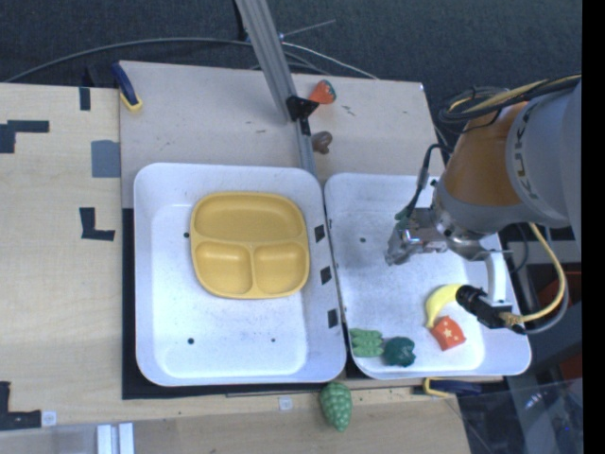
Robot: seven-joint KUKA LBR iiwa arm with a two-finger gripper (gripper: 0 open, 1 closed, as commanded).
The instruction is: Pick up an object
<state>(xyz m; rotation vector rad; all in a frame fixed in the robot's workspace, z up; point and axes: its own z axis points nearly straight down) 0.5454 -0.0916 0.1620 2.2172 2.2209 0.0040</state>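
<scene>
Five small objects sit low in the frame. One knobbly green fruit (pixel 336 404) lies on the bench below the seam between the two bins. Inside the right bin (pixel 364 206), along its lower edge, are two green pieces side by side, a lighter one (pixel 366 342) and a darker one (pixel 399 351). To their right a red block (pixel 449 333) lies just below a yellow banana (pixel 439 303). One yellow divided plate (pixel 250 244), with three compartments, rests in the upper half of the left bin (pixel 151 272). One arm (pixel 501 164) comes in from the right edge, its orange band bent down over the right bin. Its gripper (pixel 402 249) hangs over that bin's middle, apart from every object, with nothing between its fingers; whether they are spread or closed I cannot tell. Two small items lie near the top: one orange-red (pixel 323 91), one brownish (pixel 322 142).
</scene>
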